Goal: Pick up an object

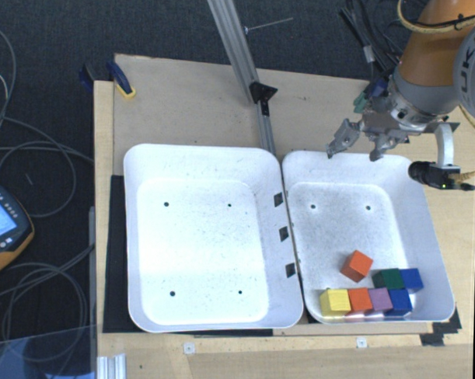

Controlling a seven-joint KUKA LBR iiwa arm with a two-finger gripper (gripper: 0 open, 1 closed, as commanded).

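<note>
My gripper [354,148] hangs above the far rim of the right bin [432,230], its two fingers spread open with nothing between them. Several small blocks lie at that bin's near right corner, well below the gripper. An orange block [358,264] sits a little apart from the others. In a row along the near wall are a yellow block [335,302], another orange block [360,299], a purple block [380,298] and a blue block [399,301]. Behind them are a green block [388,279] and a second blue block [411,278].
The left bin [197,238] lies beside the right one, with black clips [283,233] along the shared rim. A slanted metal pole [242,61] rises behind the bins. A black-tipped fitting [429,173] juts over the right bin's far right rim. Cables lie off the bench at left.
</note>
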